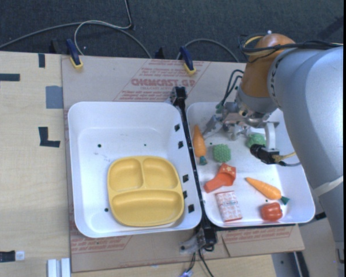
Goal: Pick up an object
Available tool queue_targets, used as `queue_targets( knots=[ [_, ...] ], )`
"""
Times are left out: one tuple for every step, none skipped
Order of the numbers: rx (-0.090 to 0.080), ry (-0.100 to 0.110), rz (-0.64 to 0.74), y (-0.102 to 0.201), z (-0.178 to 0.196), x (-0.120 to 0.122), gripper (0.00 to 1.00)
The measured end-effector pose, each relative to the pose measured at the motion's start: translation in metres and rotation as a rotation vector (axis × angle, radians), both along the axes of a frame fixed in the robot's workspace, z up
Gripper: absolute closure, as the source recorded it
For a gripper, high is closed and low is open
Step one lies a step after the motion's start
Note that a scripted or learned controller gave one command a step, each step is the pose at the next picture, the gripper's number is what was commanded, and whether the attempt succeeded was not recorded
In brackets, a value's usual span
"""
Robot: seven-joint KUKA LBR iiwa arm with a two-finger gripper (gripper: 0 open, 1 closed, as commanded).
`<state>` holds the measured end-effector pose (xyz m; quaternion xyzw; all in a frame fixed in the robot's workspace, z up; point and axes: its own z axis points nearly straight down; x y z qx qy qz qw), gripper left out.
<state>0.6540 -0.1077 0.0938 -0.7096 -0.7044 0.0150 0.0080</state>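
Toy foods lie scattered over the right-hand bin (304,209), and none of them is between the gripper's fingers. Taking that bin as a clock face: a carrot (199,141) rests at about 9 o'clock, lengthwise against the divider wall. A green knobbly piece (221,152), broccoli-like, sits just right of it, near the centre. An orange-red scoop-shaped piece (220,178) lies at about 7 o'clock from the centre, touching or nearly touching the green piece's lower side. A small red-and-white printed carton (228,205) lies flat at 6 o'clock near the front wall. A second carrot (265,188) with a green tip points toward 4 o'clock, and a red tomato (271,211) sits just below it, close to the front right corner. Another green piece (256,138) shows at about 2 o'clock, partly hidden by the gripper hardware.

The gripper (233,127) hangs over the upper part of this bin, at about 12 o'clock, below the orange band (262,68) of the grey arm (311,108). Its metal fingers are spread apart in a wide stance, with bare white bin floor visible between them; they grasp nothing. The nearest items are the first carrot at its 8 o'clock and the broccoli-like piece at its 6 o'clock, both apart from the fingertips.

The left-hand bin (81,154) holds a yellow divided plate (145,190) with three compartments, lying toward 5 o'clock of that bin. Both bins rest on a cardboard sheet (144,82) held by blue clamps (75,53).
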Motion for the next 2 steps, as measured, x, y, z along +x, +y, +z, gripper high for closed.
queue_targets(
  knots=[
    [0.004, -0.036, 0.004, 0.0007, -0.0065, -0.1196, 0.00],
    [0.006, -0.038, 0.007, 0.0022, 0.0027, -0.1187, 1.00]
  ],
)
